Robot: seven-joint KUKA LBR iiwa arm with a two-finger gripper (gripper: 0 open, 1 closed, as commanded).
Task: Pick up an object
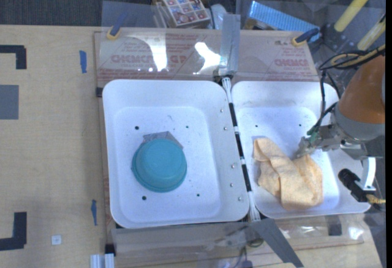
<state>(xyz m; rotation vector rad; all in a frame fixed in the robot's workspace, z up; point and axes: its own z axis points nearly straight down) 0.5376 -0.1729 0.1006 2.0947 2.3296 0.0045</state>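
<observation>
Faintly, "CHEMICAL" on rear panel (pixel 159 55)

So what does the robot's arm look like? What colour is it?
The arm comes in from the right. It is round and grey, with a big orange band above the wrist. Black cables loop beside it. At its tip sits a small metal gripper, greyish with a spot of green. A white and black part hangs below the wrist.

You see the gripper (pixel 304 148) low in the right bin (pixel 275 104), its tip at the right edge of a crumpled yellow cloth (pixel 288 175). A teal bowl (pixel 159 164) sits upside-down in the left bin (pixel 122 107).
</observation>
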